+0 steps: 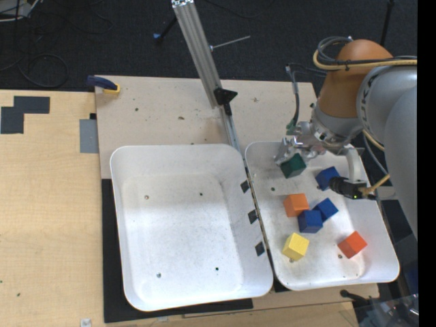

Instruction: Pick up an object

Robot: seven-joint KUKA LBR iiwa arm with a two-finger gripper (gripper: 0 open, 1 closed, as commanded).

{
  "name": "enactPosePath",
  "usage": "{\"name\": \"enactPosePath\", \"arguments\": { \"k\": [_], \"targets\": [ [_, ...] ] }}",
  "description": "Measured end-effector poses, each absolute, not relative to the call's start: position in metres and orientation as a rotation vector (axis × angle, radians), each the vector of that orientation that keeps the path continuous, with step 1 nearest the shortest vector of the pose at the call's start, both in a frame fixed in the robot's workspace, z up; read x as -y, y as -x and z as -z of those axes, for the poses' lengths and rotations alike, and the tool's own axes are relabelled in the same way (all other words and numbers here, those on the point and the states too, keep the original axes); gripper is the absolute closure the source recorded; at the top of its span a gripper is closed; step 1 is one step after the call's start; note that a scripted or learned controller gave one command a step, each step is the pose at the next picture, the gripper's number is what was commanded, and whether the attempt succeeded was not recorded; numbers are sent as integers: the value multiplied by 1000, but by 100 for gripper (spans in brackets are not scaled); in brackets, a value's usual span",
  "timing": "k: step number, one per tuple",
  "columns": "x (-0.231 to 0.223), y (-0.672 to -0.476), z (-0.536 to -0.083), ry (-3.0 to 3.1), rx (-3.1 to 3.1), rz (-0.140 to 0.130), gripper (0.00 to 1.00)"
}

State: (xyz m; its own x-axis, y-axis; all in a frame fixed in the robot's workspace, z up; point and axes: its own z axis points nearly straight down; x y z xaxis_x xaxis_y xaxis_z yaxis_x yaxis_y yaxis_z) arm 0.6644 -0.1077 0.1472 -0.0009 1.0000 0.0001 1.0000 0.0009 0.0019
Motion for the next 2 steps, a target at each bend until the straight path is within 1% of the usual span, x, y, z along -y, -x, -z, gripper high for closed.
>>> {"name": "enactPosePath", "arguments": {
  "k": [1, 2],
  "targets": [
    [103, -667, -209, -2218, -2221, -4, 100],
    [105, -667, -245, -2219, -2222, -2, 100]
  ]
}}
